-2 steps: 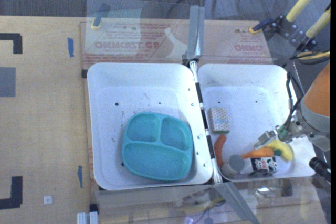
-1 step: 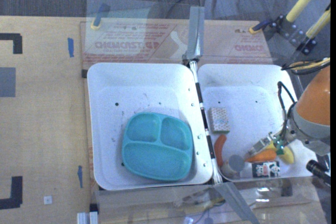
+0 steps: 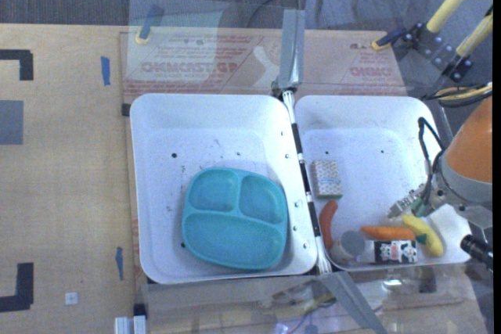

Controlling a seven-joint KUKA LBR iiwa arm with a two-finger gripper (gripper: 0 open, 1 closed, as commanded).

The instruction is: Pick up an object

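Two shallow white plastic bins with rounded corners are seen side by side on a pale wooden tabletop (image 3: pixel 63 192), the left bin (image 3: pixel 156 129) and the right bin (image 3: pixel 360 121) meeting at a thin seam. Dark specks are scattered over both smooth floors.

A teal plate (image 3: pixel 235 219), matte, rounded-square and split into three compartments, is laid flat in the left bin, toward its near right corner.

The rest is gathered along the near side of the right bin. A small rectangular speckled sponge (image 3: pixel 326 178) is placed near the seam. Nearer than it, a red chili-shaped piece (image 3: pixel 326 219) is set close to the seam, with a grey round lid-like thing (image 3: pixel 350 245) just beside it. Right of the lid, an orange carrot (image 3: pixel 387 232) is laid across, and a small black-and-white box (image 3: pixel 395 252) is stood against the near wall. A yellow banana (image 3: pixel 427 235), curved and smooth, is found at the carrot's right end, touching or nearly touching it.

The arm (image 3: pixel 473 156), grey with an orange band, is reached in over the bin's right edge. The hand (image 3: pixel 411 205), metallic and small, is poised just above the banana and the carrot's right end; whether it is open or closed cannot be told, and nothing is seen gripped in it.
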